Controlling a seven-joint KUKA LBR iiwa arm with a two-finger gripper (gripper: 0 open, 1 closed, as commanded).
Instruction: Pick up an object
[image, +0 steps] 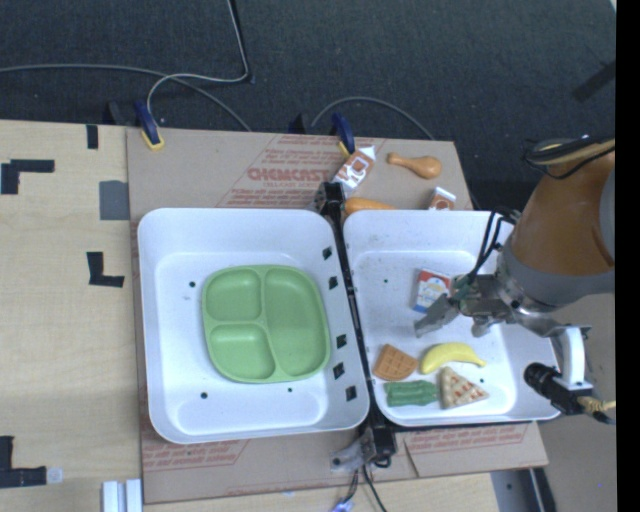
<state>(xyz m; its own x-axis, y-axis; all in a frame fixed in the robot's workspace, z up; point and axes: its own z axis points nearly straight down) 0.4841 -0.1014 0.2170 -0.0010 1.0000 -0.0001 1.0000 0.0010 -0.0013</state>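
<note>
While the arm (565, 235) reaches in over the right bin (395, 255), its pincer (440, 318) hangs spread apart, holding nothing, just beside a small red and white carton (430, 289). Below it lie a banana (452, 355), a waffle (395, 362), a pizza slice (461, 388) and what looks like a green vegetable (412, 394), all crowded together. A green plate (266, 323) fills the left bin (170, 250).

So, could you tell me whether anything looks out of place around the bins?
Yes: a toy drumstick, a small packet and an orange piece lie on the cardboard behind the bins, outside them.
</note>
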